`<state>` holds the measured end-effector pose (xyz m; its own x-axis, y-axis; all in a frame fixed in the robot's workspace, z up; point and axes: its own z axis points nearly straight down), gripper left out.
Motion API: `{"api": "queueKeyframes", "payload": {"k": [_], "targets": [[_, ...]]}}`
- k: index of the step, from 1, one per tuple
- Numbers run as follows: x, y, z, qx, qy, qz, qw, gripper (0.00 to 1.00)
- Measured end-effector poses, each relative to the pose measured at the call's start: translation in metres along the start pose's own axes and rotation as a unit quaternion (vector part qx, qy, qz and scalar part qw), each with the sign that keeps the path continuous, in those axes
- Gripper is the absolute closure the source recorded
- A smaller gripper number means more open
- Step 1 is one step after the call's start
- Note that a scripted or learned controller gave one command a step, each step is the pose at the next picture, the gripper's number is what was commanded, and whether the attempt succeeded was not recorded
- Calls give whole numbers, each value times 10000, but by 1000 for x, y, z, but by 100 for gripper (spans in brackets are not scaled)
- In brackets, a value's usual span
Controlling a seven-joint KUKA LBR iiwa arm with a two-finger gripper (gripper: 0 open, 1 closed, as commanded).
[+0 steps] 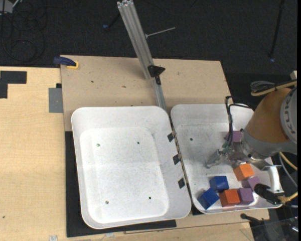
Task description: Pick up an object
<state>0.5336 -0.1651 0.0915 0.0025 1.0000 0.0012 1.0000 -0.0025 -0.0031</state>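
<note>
While the grey two-finger gripper hangs low over the floor of the right-hand shallow white bin, its metal fingers point toward the bin's middle, and how far apart they stand cannot be made out from this angle; nothing shows between them. Just behind the wrist sits a small purple cube, tucked against the arm's grey housing. Moving outward, there's an orange cube just beside the wrist on its near side, and below that a cluster packed into the bin's near right corner: a blue block, a second blue block tilted toward the front wall, a rust-orange block touching a pale purple block. The arm's broad orange band bulks in from the right above all of this. Across the divide, the left-hand shallow white bin lies side by side with its twin. Both rest on a tan board, and a ribbed aluminium rail slants in from the top to meet the seam between the bins.
</note>
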Motion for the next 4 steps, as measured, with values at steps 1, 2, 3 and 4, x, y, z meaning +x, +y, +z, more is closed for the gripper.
{"api": "queueKeyframes", "payload": {"k": [1, 2, 3, 4], "targets": [[-2, -1, -11, 3, -1, 43, 10000, 100], [-1, 8, -58, -25, -7, -25, 10000, 100], [-7, 7, -120, -37, -12, -19, 10000, 100], [-8, 7, -136, -15, -5, -25, 10000, 100]]}}
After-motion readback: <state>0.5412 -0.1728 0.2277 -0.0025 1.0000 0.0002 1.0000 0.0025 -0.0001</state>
